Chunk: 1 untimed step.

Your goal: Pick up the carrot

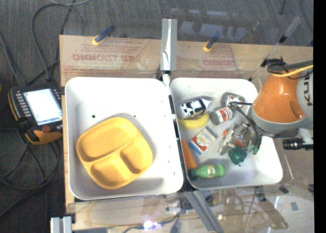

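Two shallow white bins are seen side by side on the bench, the left bin [76,104] and the right bin [265,168] meeting along a central divider. In the left bin a yellow divided tray [114,151] is lying, with three compartments, set toward the near side. The carrot [187,155] is found in the right bin, lying against that bin's left wall, near side, just beside a green bottle [209,171] that rests on its side along the near wall. A small red and white carton [202,139] is noted just right of the carrot's far end. Farther back, a banana [195,121] is seen with a black and white toy [193,107] touching its far edge, and a small can [222,115] is lying to the right of these. The arm enters from the right, its orange band [277,99] above the right bin's far right corner. The gripper [237,137] is positioned over the middle right of the right bin, well apart from the carrot, with a dark green object [237,155] just on its near side. Whether the jaws are spread or pressed together cannot be told from this view. A handheld pendant [38,107] with a lit screen is recorded left of the bench, on the floor.
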Each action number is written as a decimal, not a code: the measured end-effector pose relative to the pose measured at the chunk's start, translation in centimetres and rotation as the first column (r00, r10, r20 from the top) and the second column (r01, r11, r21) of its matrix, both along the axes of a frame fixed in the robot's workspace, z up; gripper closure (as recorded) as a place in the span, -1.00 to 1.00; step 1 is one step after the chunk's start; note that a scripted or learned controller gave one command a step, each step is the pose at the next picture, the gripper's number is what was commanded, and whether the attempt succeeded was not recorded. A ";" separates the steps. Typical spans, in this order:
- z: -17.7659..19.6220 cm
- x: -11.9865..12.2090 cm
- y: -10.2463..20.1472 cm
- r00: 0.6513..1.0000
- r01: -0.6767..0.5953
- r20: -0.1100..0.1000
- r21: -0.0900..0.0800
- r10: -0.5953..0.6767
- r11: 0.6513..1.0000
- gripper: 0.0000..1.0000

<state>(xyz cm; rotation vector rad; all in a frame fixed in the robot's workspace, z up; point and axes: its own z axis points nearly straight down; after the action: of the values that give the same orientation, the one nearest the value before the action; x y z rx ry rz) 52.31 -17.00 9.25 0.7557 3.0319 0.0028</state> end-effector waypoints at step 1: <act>-0.2 -0.1 0.0 1.000 0.000 -0.003 0.001 0.000 1.000 -1.00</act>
<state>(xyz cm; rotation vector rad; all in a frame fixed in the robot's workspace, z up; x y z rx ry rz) 52.20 -16.95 9.08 0.7558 3.0349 0.0033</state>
